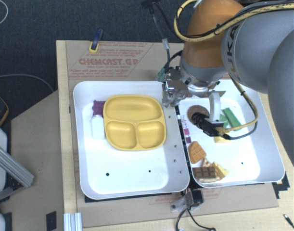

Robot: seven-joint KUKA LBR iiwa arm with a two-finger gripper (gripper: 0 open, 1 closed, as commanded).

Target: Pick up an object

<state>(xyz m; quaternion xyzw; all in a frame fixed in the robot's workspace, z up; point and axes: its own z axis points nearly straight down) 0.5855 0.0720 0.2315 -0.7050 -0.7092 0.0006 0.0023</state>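
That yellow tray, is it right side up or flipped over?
Right side up: the yellow tray shows three hollow compartments facing upward.

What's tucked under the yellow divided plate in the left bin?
A purple object and a white bottle-like object poke out from under the left edge of the yellow divided plastic plate. How far they extend underneath, and anything else there, is covered.
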